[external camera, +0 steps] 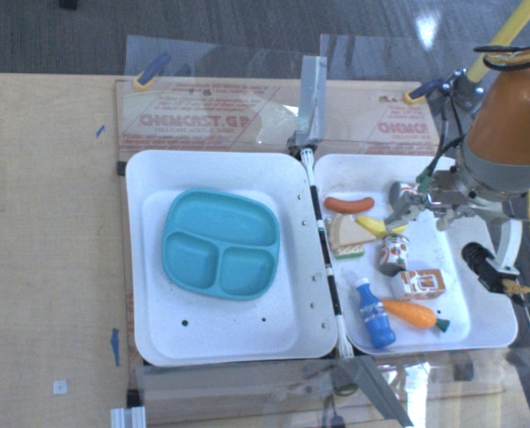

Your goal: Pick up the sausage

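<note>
The sausage point(349, 205), a short red-orange link, lies in the right bin point(488, 324) near its far left corner, just above a sandwich slice. My gripper point(401, 205) hangs over the same bin a little to the sausage's right, low and close to a small yellow banana. Nothing can be seen between its fingers. The arm's orange band rises behind it at the right.
In the right bin lie a sandwich slice point(346, 236), a yellow banana point(372, 226), a small can point(393, 253), a brown-and-white carton point(423, 283), a blue bottle point(372, 313) and a carrot point(413, 314). The left bin holds a teal divided plate point(220, 243).
</note>
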`<action>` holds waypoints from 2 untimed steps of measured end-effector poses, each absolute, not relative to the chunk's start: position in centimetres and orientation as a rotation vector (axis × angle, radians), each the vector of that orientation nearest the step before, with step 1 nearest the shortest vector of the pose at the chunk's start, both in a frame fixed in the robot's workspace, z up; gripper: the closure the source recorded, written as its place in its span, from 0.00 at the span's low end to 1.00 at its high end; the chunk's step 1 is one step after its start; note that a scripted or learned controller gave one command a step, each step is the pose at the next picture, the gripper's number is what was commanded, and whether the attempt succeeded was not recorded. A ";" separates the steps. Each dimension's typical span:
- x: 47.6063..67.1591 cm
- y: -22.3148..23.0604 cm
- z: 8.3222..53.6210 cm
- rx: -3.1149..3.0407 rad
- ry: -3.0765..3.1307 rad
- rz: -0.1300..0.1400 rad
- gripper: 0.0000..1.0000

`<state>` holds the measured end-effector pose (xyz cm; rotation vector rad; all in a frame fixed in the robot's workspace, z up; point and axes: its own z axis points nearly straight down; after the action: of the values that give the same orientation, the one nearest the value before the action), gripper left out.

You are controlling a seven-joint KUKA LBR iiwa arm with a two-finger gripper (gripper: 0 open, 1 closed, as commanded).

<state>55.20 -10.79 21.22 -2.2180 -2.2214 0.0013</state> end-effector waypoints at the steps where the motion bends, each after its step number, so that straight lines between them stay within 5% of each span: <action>1: 60.1 -10.7 23.4 -2.265 -2.179 -0.002 0.00; 2: 63.6 -9.2 9.0 -2.242 -2.205 -0.003 0.00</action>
<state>63.60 -9.21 8.97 -2.2415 -2.2051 -0.0031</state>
